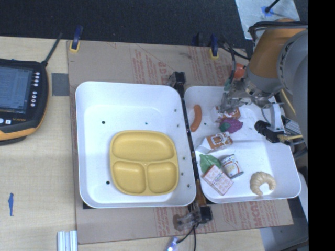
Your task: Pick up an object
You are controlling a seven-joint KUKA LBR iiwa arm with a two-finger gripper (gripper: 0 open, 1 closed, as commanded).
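Two-finger gripper (229,107) hung over the far part of the right white bin (293,184); grip state could not be told. Purple crumpled toy (231,124) lay directly under and just nearside of it, the nearest candidate.

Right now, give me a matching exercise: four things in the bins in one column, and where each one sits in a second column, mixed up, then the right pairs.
Things:
1. yellow tray
2. sausage
3. croissant
4. gripper

Places:
A. right bin, near corner on the right
B. left bin, towards the near side
C. right bin, far end, over the purple item
D. right bin, by the wall next to the left bin

Pairs: 1-B, 2-D, 3-A, 4-C
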